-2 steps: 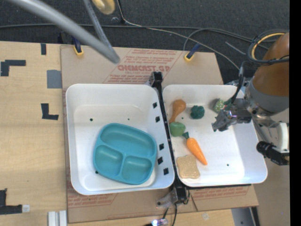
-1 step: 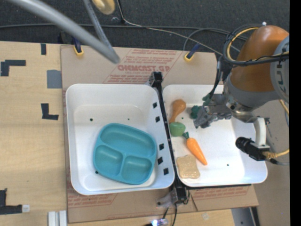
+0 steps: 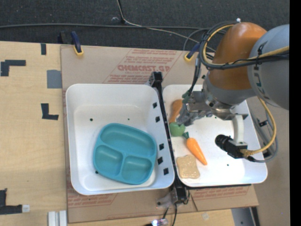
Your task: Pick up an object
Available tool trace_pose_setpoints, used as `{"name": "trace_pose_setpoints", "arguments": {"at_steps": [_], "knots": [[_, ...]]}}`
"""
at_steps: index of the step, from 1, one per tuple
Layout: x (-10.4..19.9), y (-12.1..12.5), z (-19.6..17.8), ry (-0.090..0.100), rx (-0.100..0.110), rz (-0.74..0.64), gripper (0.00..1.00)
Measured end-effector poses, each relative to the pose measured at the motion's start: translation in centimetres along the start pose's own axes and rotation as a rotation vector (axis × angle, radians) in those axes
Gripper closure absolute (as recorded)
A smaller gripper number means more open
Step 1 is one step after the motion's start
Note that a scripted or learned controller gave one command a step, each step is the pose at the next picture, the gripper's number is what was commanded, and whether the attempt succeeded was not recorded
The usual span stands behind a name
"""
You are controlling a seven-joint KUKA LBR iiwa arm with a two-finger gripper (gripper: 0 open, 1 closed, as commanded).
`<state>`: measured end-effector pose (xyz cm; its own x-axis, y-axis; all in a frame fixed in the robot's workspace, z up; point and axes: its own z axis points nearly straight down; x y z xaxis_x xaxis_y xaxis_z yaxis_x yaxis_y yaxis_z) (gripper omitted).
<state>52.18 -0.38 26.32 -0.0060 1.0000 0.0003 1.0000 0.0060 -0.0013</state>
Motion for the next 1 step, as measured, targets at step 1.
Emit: {"name": "trace_pose_setpoints", "arguments": {"at_steps": [1], "knots": [[3.87,2.44,1.25,-0.001,0.0,0.002,1.0]]}}
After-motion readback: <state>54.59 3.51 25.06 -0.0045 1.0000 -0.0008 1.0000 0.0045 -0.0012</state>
